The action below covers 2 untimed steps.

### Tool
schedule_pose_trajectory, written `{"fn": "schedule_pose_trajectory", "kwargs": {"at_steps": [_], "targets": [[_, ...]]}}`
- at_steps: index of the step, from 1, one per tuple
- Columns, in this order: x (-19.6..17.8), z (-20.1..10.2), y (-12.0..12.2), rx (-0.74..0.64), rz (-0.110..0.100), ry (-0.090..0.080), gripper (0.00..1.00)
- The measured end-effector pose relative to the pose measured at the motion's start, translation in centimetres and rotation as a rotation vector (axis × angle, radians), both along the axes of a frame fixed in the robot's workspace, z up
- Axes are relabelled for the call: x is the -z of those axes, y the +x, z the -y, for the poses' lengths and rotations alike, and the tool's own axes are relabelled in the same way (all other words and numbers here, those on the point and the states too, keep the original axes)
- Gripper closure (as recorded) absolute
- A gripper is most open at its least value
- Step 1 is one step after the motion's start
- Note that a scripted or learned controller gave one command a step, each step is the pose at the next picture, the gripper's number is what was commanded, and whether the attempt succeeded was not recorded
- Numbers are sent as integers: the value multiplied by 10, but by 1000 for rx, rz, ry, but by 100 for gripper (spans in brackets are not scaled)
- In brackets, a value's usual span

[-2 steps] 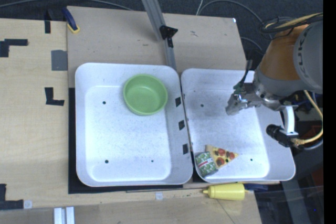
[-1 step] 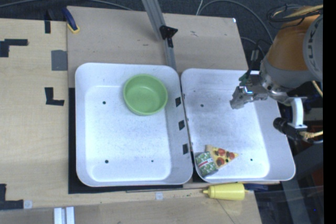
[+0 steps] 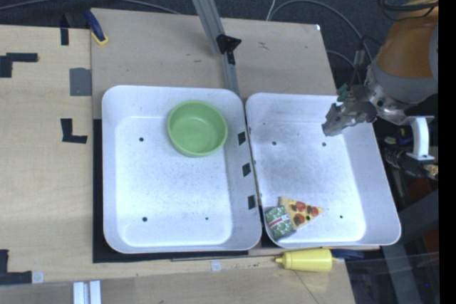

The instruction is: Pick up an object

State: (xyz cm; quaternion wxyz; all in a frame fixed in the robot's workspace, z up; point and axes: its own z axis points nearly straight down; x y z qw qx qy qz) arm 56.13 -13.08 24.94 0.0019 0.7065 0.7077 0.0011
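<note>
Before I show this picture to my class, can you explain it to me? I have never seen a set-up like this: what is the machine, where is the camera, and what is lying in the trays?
This is one camera fixed above a bench, looking down at a slant. The grey and orange machine at the right is a robot arm; its gripper hangs over the upper right part of the right bin. Nothing can be seen in its grasp. Two shallow white bins sit side by side. The left bin holds a green bowl. The right bin holds a toy pizza slice and a small green packet in its lower left corner. A yellow bottle lies on the bench just below that bin. The arm's job is to pick something up.
</note>
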Motion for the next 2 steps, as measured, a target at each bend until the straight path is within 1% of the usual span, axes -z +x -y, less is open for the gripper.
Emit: {"fn": "schedule_pose_trajectory", "kwargs": {"at_steps": [1, 2], "targets": [[13, -47, -13, -3, -7, 2, 100], [12, -101, -13, -5, -7, 3, 100]]}}
